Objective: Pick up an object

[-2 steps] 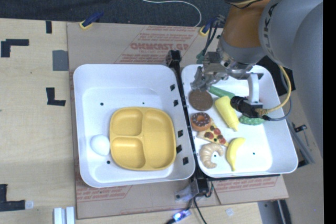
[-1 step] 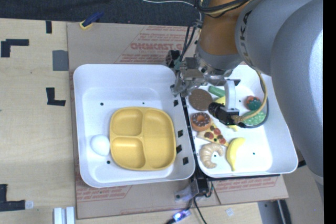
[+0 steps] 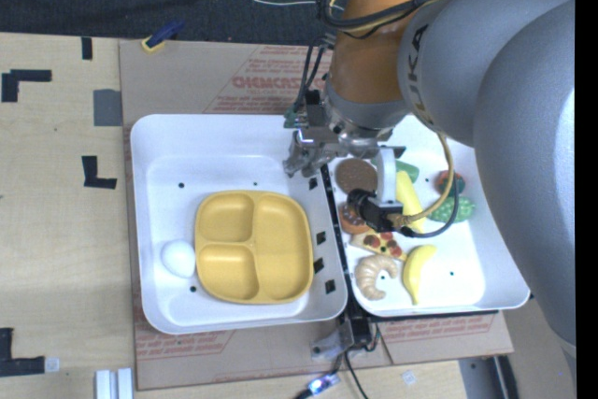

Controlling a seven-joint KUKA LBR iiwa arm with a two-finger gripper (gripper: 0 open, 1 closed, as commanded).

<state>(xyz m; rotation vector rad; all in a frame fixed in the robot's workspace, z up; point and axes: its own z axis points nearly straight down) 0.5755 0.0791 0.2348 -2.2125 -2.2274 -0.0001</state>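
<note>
arm (image 3: 505, 89): reaching in from the right over right bin (image 3: 486, 290)
gripper (image 3: 304, 154): hovering at the wall between bins, far end; open or closed, cannot tell
brown disc (image 3: 355, 173): lying in right bin, just beside gripper
croissant (image 3: 376, 274), banana (image 3: 418, 268): lying side by side, right bin front
yellow plate (image 3: 252, 248): sitting in left bin (image 3: 149, 201), white ball (image 3: 177, 258) beside it

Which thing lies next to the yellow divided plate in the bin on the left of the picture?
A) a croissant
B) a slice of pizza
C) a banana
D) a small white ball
D: the small white ball lies just by the left edge of the yellow plate in the left-hand bin, while the banana and croissant lie in the other bin.
</note>
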